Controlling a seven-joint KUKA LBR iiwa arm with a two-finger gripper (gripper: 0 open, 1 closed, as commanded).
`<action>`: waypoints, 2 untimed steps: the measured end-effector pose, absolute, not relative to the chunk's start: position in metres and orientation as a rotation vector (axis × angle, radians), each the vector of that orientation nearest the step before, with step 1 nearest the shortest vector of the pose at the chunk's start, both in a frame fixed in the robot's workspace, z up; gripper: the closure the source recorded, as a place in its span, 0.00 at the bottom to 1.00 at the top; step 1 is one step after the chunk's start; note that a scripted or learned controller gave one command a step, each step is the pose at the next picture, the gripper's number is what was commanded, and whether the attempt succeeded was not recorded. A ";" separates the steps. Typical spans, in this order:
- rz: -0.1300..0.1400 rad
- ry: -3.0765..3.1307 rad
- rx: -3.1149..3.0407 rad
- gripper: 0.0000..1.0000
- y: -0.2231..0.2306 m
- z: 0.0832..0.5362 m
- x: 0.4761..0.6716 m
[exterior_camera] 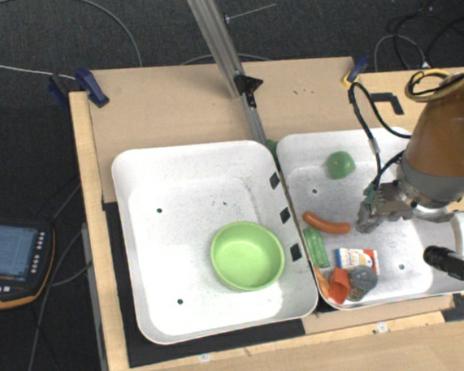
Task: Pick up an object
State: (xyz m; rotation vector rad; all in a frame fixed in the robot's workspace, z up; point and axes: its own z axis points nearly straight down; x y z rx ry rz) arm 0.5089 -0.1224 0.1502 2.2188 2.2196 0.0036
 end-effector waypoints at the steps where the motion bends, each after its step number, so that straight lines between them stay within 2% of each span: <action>1: 0.005 2.219 2.218 1.00 -0.127 0.211 0.506; 2: 0.005 2.219 2.218 1.00 -0.127 0.261 0.507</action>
